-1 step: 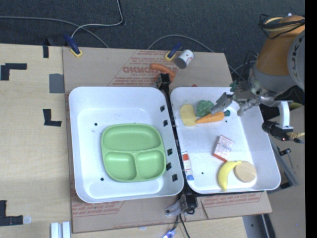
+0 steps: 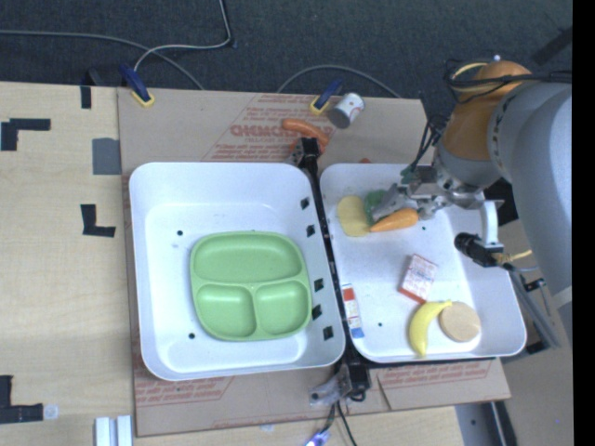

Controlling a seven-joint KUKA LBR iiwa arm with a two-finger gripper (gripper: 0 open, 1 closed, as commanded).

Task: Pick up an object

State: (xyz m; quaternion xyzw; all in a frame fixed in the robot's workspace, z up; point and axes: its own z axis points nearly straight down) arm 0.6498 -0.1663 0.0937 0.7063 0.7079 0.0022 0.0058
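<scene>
Gripper: I see the two-finger gripper [image 2: 406, 203] low over the back of the right white bin [image 2: 483, 347], its dark fingers closed on the orange carrot-shaped toy [image 2: 395, 220].
Carrot: it lies tilted, tip toward the bin's left wall, green top under the gripper (I read it as pinched between the fingers, though the contact is small in my view).
Yellow piece: a pale yellow rounded toy [image 2: 351, 216] sits just beside the carrot's tip, near the back left corner of the right bin.
Front right corner: a yellow plastic banana [image 2: 423, 326] touches a tan round disc [image 2: 459, 322].
Middle: a small red and white packet [image 2: 418, 277] lies apart from the rest.
Left wall: I see a slim white and red card [image 2: 351, 308] along it.
Left bin: the left white bin [image 2: 149, 249] holds a green three-compartment plastic plate [image 2: 251, 284], roughly central.
</scene>
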